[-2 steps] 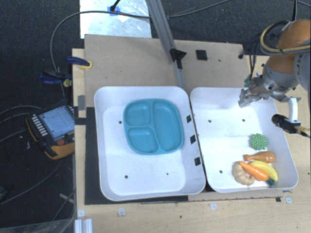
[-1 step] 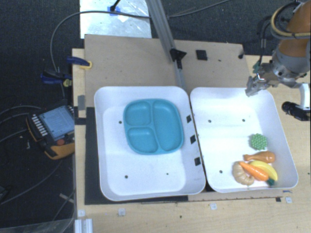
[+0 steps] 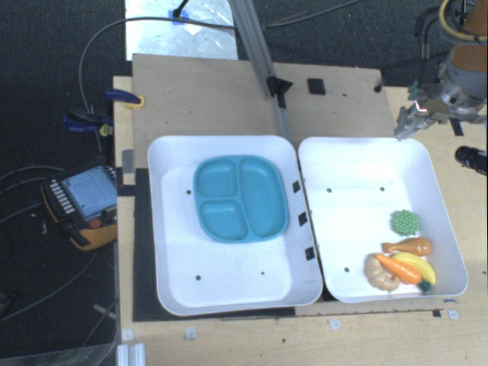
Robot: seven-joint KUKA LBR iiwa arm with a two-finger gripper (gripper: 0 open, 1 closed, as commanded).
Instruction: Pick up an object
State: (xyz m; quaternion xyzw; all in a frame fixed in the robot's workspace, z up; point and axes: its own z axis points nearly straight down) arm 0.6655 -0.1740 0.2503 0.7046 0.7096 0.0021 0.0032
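Observation:
Several toy foods lie in the front right corner of the right bin [image 3: 358, 166]: a green broccoli head [image 3: 406, 222], a brown drumstick [image 3: 409, 246], an orange carrot [image 3: 402, 269], a yellow banana [image 3: 418, 265] and a tan pastry [image 3: 379, 274]. My gripper [image 3: 409, 120] hangs above the bin's back right corner, far from the foods, with nothing visibly in it. The arm with its orange band [image 3: 463, 29] stands above it at the right edge.
The left bin [image 3: 175, 280] holds a blue divided plate [image 3: 240, 198]. A grey pole [image 3: 255, 33] slants across the back of the bench. A handheld device [image 3: 84, 200] and cables lie on the floor at left.

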